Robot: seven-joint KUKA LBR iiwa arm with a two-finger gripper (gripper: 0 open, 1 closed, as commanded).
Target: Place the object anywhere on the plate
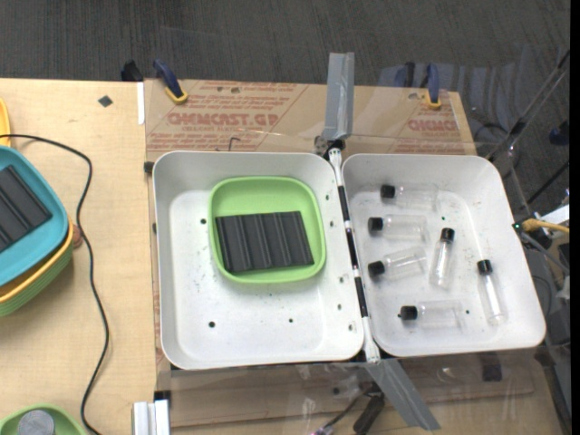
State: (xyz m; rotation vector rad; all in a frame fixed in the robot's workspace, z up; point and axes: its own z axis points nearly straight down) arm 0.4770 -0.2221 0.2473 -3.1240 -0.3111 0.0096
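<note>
1. The task's things are six small clear vials, each with a black cap. All lie on their sides in the right bin (507, 243), and their glass bodies are faint against the white floor.
2. The left bin (181, 270) holds a green plate (267, 193), square with rounded corners, set toward the bin's 12 o'clock side. A dark ribbed mat (267, 241) lies on the plate and covers most of its floor.
3. In the right bin, vial one (408, 193) lies at about 11 o'clock, and vial two (399, 227) lies just below it at 10 o'clock.
4. Vial three (442, 259) sits near the bin's centre. Vial four (403, 264) is at 9 o'clock, close beside vial three.
5. Vial five (491, 295) lies at 4 o'clock, and vial six (437, 315) lies at 6 o'clock.
6. Vials one, two, four and six have their long axes running roughly 9 to 3 o'clock, with the caps at the 9 o'clock end.
7. Vials three and five run roughly 12 to 6 o'clock, with the caps at the 12 o'clock end.
8. None of the vials touches the plate, and the wall between the two bins separates them from it.
9. Whether the gripper is wide or narrow cannot be told.
10. At the view's 9 o'clock, stacked teal and green trays (27, 243) rest on the wooden table (109, 198), with a black cable (91, 270) trailing past them.
</note>
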